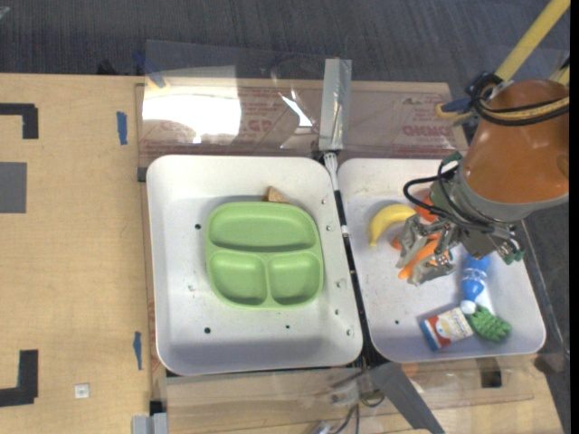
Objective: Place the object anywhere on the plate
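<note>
Fingers low in right bin, beside banana.

tan item mostly hidden behind plate

Overhead slanted view of both bins

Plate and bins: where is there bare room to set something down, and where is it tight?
The green plate has all three compartments bare. The left bin has bare floor left of and in front of the plate. The right bin is crowded: banana, tube, red-and-white pack and green toy surround the gripper; only its front-left corner is bare.
</note>
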You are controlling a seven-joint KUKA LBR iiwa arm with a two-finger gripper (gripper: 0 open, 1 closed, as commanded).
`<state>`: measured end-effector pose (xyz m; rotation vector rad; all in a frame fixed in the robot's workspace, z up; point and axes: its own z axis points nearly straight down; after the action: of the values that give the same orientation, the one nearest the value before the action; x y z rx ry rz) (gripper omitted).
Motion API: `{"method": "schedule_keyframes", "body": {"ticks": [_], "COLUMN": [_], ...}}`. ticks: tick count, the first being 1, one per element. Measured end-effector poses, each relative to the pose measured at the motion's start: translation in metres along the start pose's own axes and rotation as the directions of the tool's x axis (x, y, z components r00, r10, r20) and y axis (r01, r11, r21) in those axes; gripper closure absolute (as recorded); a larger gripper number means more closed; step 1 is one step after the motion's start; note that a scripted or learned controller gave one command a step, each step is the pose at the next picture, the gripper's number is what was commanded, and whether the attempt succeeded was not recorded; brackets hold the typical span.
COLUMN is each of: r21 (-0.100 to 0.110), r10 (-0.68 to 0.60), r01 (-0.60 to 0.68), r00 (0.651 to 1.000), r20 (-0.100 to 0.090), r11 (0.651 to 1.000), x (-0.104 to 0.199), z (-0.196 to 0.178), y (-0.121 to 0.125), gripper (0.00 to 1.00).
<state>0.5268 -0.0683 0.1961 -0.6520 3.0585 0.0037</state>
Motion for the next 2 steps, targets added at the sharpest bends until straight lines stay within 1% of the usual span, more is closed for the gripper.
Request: {"method": "schedule_keyframes", "body": {"ticks": [1, 2], "r21": [0.000, -0.003], "r10": [-0.096, -0.358], "r01": [0.096, 0.358], "r00": [0.995, 0.934], "r20": [-0.004, -0.004], "r11": [0.995, 0.934], "x": [-0.051, -0.084], "z": [-0.055, -0.076], "y": [0.053, 0.098], "gripper": [1.00, 1.00]}}
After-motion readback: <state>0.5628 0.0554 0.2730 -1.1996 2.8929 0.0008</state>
